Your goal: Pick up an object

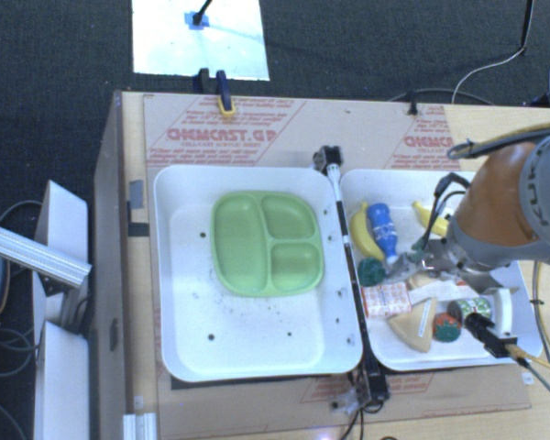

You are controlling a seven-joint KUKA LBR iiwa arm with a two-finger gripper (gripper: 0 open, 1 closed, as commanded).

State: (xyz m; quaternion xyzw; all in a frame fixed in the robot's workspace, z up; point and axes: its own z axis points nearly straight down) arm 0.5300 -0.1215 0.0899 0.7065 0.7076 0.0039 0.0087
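You have two white bins. Left bin (192,337): one green divided plate (266,244). Right bin (385,360): one blue bottle (382,227), two bananas (363,232), one wedge (412,326) beside the gripper (412,266), grip state indeterminable.

Divided plate (266,244) in the left bin (188,337); bottle (381,227), banana (363,234) in the right bin (390,356).

The bins (192,337) look like smooth white plastic, slightly glossy. The green tray (266,244) is matt plastic. The bench (257,131) looks like printed board.
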